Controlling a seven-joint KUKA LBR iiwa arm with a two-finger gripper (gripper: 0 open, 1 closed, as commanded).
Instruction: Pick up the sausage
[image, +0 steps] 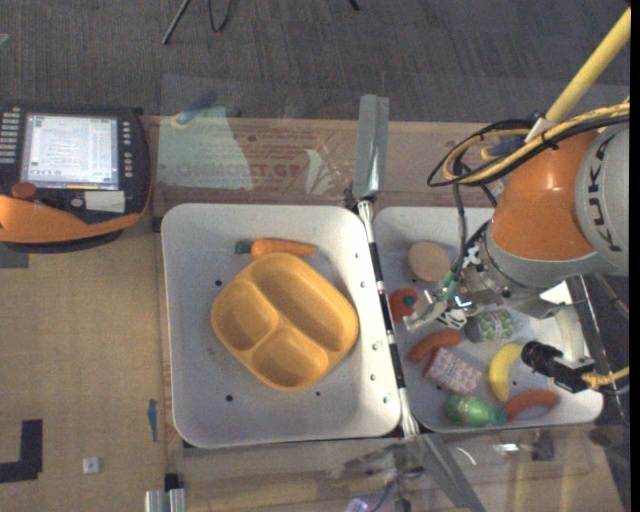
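The gripper (432, 310) hangs low in the right bin (570, 410), its 2 fingers (420, 316) spread apart with nothing between them, the sausage (434, 345) just below them, ready to grab.

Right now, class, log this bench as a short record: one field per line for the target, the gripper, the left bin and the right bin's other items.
target: sausage, lying in right bin
gripper: gripper just above sausage
left bin: left bin has yellow divided tray, carrot
right bin extras: banana, tan ball
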